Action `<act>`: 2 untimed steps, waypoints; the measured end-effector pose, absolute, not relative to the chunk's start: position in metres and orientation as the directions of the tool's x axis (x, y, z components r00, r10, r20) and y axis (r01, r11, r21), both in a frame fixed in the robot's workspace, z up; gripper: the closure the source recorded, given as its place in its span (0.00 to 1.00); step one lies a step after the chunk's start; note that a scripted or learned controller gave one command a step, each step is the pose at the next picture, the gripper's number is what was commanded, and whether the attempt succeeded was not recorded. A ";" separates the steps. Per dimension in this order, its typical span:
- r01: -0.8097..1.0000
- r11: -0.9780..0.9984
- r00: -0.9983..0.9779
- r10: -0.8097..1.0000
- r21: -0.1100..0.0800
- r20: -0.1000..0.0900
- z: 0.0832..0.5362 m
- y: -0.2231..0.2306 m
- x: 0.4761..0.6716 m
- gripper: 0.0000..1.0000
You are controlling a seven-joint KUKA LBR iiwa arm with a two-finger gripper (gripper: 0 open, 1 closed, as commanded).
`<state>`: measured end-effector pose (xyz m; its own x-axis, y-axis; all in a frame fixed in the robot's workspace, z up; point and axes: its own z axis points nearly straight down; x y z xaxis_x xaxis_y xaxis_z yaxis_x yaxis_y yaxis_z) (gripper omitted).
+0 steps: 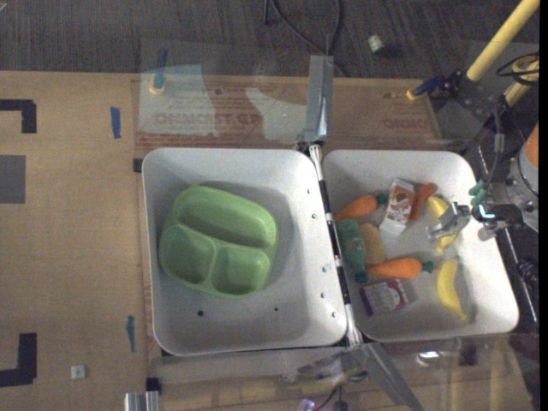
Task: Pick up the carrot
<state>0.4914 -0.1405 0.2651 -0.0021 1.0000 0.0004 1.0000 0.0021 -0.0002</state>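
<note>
- We see the pincer [456,221] at the right of the frame, over the right bin's [495,315] upper right part; its metal fingers point left, but we cannot tell how wide they stand or whether they touch anything.
- Just beside the fingers lies a small yellow piece [438,205], partly hidden.
- Left of it we find a white carton [398,205] with red print, tilted, and a slim orange-red piece [422,199] leaning along its right side.
- One carrot [359,207], smooth, tapered and orange, lies at the upper left of that bin; a second carrot [396,269] with a green stub lies lower, near the bin's middle, well apart from the pincer.
- Between them sits a pale, rounded oblong piece [373,243], with a dark green item [349,245] at its left.
- A curved yellow banana [450,288] lies at the lower right, and a flat packet [388,296] at the lower left.
- The left bin [171,319] holds a glossy green divided plate [220,241].
- The counter [68,255] looks like brown cardboard.
</note>
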 end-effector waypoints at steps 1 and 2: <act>0.940 0.340 -0.340 0.940 0.000 0.001 0.163 -0.108 0.479 0.00; 0.887 0.461 -0.461 0.887 0.012 -0.008 0.092 -0.121 0.540 0.00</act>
